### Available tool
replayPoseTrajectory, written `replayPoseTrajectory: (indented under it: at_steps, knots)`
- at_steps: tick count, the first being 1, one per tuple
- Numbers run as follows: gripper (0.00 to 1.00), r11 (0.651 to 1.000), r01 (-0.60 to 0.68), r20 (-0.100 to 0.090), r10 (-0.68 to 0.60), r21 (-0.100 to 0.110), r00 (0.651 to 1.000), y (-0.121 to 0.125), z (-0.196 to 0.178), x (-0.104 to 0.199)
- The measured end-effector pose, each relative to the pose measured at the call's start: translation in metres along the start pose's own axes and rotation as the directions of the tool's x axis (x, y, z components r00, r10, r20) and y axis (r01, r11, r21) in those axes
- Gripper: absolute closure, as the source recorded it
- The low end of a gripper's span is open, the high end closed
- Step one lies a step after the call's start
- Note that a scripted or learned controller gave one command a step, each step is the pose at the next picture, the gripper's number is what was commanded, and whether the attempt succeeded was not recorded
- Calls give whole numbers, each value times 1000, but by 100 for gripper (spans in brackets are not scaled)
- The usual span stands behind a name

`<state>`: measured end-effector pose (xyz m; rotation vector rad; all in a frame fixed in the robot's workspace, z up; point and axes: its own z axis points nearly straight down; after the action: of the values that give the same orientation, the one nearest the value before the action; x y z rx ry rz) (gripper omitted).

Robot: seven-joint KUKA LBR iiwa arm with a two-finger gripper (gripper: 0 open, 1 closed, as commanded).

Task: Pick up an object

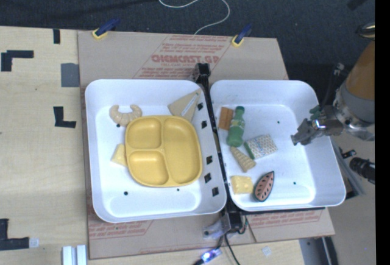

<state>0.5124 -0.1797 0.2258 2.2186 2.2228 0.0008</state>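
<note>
My gripper (304,133) hangs over the right side of the right bin (286,102), near its right wall, with nothing seen in it. The objects lie to its left in the same bin: a green bottle (236,125), an orange block (226,117), a white speckled packet (262,145), a tan cone-shaped piece (244,159), a yellow chunk (241,184) and a dark brown oval with red marks (264,186). The packet is the closest, about a hand's width from the gripper.
The left bin (100,99) holds a yellow divided plate (163,150), a beige curled piece (125,113), a tan wedge (186,105) and a yellow wedge (119,154). A black divider (210,136) separates the bins. The arm (359,99) enters from the right.
</note>
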Motion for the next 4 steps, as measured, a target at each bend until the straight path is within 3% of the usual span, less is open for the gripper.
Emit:
replayPoseTrajectory:
  at_steps: [3,4]
  knots:
    - [100,1000,5,-2,-5,3,1000,23,-16,154]
    - [100,1000,5,-1,-5,5,1000,24,-5,212]
